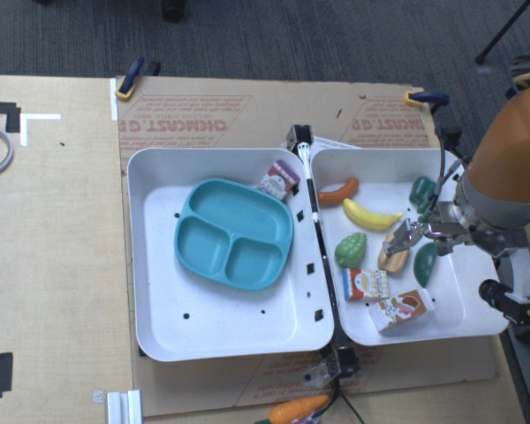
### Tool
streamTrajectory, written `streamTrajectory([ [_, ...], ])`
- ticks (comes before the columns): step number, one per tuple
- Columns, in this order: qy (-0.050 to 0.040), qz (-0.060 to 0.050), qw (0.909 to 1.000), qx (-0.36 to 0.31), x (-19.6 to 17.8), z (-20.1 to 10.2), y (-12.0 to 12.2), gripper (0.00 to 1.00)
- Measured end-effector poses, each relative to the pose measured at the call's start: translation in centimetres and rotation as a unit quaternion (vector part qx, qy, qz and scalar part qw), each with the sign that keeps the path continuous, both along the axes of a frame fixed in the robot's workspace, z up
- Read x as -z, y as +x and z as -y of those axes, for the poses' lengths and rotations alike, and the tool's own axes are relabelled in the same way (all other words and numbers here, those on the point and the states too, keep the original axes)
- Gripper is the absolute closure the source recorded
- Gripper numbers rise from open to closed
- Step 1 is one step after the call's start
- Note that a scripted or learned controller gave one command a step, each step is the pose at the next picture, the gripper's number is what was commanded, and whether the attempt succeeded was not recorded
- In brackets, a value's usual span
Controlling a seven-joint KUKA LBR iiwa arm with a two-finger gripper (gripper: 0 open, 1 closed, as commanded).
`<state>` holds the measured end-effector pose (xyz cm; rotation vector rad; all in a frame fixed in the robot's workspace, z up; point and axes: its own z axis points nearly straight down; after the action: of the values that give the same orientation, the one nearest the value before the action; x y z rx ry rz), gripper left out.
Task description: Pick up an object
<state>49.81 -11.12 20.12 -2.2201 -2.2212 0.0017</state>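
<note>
Camera view: tool over bread roll, roll's long axis near-vertical; grip state unclear.

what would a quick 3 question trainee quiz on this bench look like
1. True or false: the blue tray lies in the left bin.
2. Which lies nearest the hand: A the bread roll, B the sausage, C the carton?
3. Fill in: the yellow fruit in the right bin is a ____.

Key: 1 true; 2 A; 3 banana.
</note>
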Motion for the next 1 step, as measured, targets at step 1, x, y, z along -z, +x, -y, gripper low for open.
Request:
streamTrajectory([
  [1, 0.0006, 0.002, 0.9985, 0.055, 10.72, -1.89, -1.97, 0.00],
])
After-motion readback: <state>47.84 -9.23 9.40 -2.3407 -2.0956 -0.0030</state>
